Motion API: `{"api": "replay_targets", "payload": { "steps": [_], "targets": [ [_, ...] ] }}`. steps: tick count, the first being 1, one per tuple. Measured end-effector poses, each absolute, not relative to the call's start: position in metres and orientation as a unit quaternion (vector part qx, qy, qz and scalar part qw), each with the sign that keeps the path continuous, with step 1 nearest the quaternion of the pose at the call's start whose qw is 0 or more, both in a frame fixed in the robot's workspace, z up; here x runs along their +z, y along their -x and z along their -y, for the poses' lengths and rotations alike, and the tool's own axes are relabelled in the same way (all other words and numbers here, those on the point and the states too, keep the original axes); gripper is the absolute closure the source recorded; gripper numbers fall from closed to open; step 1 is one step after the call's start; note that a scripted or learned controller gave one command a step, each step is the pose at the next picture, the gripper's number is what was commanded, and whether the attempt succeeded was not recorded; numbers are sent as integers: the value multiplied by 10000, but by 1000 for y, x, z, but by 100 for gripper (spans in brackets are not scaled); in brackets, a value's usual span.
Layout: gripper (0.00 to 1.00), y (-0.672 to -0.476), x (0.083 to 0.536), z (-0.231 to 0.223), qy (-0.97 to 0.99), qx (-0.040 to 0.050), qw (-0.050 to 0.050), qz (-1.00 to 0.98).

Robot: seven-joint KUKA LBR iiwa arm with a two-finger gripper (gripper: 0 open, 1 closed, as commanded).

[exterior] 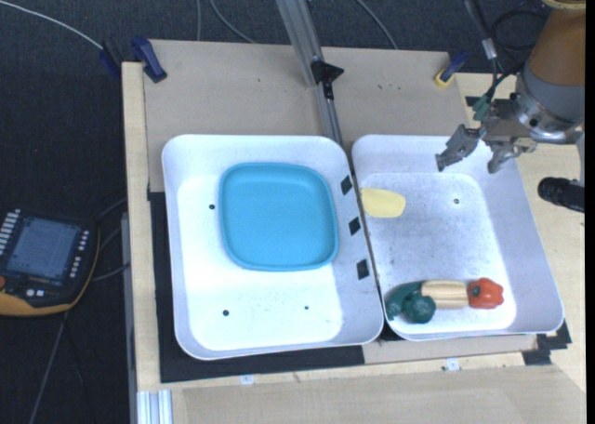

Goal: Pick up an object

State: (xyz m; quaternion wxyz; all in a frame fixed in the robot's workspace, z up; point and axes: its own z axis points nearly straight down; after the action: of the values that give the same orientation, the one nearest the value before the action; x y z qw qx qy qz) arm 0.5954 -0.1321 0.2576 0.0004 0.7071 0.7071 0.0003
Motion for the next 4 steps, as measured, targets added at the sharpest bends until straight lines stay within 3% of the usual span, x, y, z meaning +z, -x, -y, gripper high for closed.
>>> {"api": "replay_targets", "payload": {
  "steps": [3, 4],
  "targets": [
    [0, -589, 94, 122, -7070, -13, -19, -7072],
    [100, -591, 107, 122, -7069, 7, 5, -7073]
  ]
}}
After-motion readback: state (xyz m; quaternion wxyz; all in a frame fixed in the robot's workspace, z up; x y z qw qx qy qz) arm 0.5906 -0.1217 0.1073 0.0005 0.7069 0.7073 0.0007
